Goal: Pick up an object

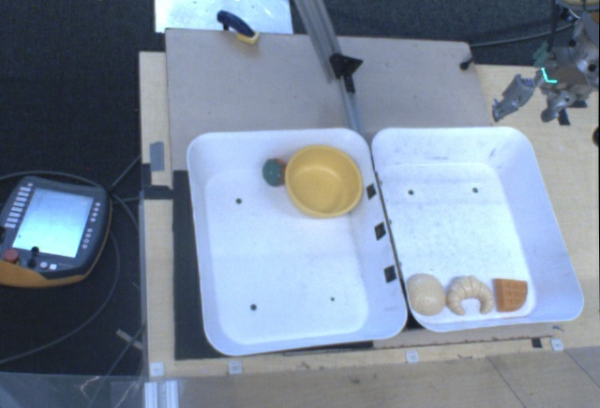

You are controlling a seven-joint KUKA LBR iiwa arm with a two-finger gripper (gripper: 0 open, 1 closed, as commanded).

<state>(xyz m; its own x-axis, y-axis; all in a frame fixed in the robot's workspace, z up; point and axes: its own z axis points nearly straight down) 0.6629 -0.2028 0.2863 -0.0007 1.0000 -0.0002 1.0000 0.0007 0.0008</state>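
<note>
A yellow bowl (323, 180) sits at the far right of the left bin (281, 303), with a small dark green ball (273, 173) touching its left side. Along the near wall of the right bin (469, 181) lie three food pieces in a row: a pale round bun (426, 294), a croissant (471, 294) and an orange-brown block (510, 294). My gripper (536, 99) hangs at the far right of the view, above the bench beyond the right bin's far corner, well away from every object. Its fingers are too small and blurred to read.
A slanted metal pole (314, 7) with a black clamp crosses the board behind the bins. A teach pendant (52, 230) lies on the floor at left. Cables run at the top right. A yellow and black clip (238, 25) sits at the board's far edge.
</note>
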